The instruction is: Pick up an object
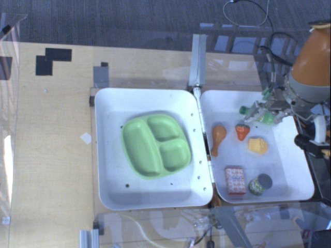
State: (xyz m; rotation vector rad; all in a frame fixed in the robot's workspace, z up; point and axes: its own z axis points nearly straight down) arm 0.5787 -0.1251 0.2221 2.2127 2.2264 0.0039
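On the bench (pixel 51 154) two white bins sit side by side, w/ a metal divider rail between them. The left bin (pixel 111 190) carries a green three-compartment tray (pixel 155 144) at its centre, tilted a bit. The right bin (pixel 295 182) holds the small stuff: a drumstick-shaped orange toy (pixel 217 137) near its left edge, a red-orange strawberry-like toy (pixel 242 132) just right of that, a yellow lump (pixel 257 145) toward the middle, a red patterned box (pixel 235 180) by the front edge, and a small round green-and-grey item (pixel 259 184) just beside the box. The arm comes in from the right, orange band up top; the gripper (pixel 261 112) hangs over the right bin's far edge, above the strawberry toy. Fingers: can't tell how far open, and nothing clearly seen between them.
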